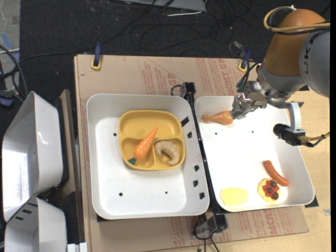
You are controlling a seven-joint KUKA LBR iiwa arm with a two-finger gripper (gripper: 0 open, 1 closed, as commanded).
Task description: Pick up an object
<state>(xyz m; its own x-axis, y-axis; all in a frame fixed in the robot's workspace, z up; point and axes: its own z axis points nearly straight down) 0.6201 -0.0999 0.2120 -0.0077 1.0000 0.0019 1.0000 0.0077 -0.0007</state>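
The gripper [240,111] is down in the right bin [247,161], right against the fat end of a toy drumstick [219,118] that lies near the bin's far wall, thin end pointing toward the divider between the bins. Whether it is spread, pinched or gripping the drumstick, I cannot tell; the wrist hides that part.

Everything else in the right bin lies well away from the drumstick, along the near side: a sausage [276,172], a small pizza [270,190] just beside it, and a yellow disc [233,196] further toward the divider. In the left bin [105,156], a yellow divided plate [131,125] holds a carrot [145,143] and a pale shrimp [169,152].

My worry is the contact point. If the gripper meets only the rounded end, the smooth, tapered drumstick could squirt out toward the divider or pivot and drop on the lift. A descent slightly off could also just push it along the floor.

The arm's upper part is cut off by the frame, and the pizza's toppings are too small to read.
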